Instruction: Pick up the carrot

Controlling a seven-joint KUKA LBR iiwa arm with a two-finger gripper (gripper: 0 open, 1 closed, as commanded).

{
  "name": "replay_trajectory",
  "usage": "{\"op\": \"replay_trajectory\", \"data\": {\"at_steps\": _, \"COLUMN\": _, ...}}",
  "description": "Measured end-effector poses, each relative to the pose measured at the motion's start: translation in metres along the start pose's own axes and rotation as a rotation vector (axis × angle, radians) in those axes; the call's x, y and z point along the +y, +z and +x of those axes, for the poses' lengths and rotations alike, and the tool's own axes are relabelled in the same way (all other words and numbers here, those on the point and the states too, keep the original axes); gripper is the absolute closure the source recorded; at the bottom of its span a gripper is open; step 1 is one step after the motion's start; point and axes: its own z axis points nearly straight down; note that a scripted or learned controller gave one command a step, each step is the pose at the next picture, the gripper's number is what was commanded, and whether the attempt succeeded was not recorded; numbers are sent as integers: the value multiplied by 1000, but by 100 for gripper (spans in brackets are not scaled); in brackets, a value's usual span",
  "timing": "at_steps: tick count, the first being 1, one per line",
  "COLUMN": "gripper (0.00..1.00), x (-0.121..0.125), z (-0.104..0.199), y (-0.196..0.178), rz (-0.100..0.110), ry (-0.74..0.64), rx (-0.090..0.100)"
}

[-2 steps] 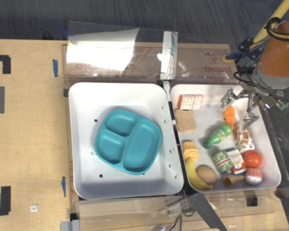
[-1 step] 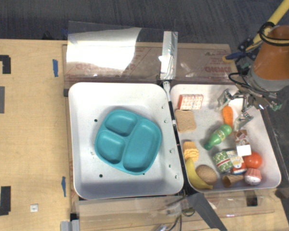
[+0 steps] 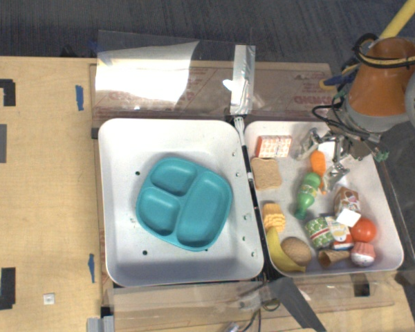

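Note:
The carrot (image 3: 319, 162), small and orange, lies in the far part of the right bin (image 3: 391, 216). My gripper (image 3: 323, 156) hangs right over it, below the orange band of the arm. It is open, with one metal finger on the carrot's upper left and the other finger (image 3: 337, 167) on its lower right. The carrot rests on the bin floor between them. A green bottle (image 3: 307, 191) lies just in front of the carrot.
The right bin also holds a cracker box (image 3: 273, 146), a bread slice (image 3: 266, 173), a banana (image 3: 279, 253), a brown potato (image 3: 297, 249), a tomato (image 3: 364, 229) and small cans. A teal divided plate (image 3: 186, 202) sits in the left bin (image 3: 117, 140).

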Motion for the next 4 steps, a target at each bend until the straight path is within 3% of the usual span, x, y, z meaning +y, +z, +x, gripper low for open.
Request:
{"op": "replay_trajectory", "data": {"at_steps": 1, "gripper": 0, "x": 4, "z": -8, "y": 7, "rz": -1, "ry": 13, "rx": -4}}
{"op": "replay_trajectory", "data": {"at_steps": 2, "gripper": 100, "x": 3, "z": -12, "y": -8, "rz": 5, "ry": 14, "rx": -18}}
{"op": "replay_trajectory", "data": {"at_steps": 3, "gripper": 100, "x": -33, "z": 52, "y": 6, "rz": 1, "ry": -73, "rx": -1}}
{"op": "replay_trajectory", "data": {"at_steps": 4, "gripper": 100, "x": 29, "z": 50, "y": -58, "rz": -1, "ry": 196, "rx": -2}}
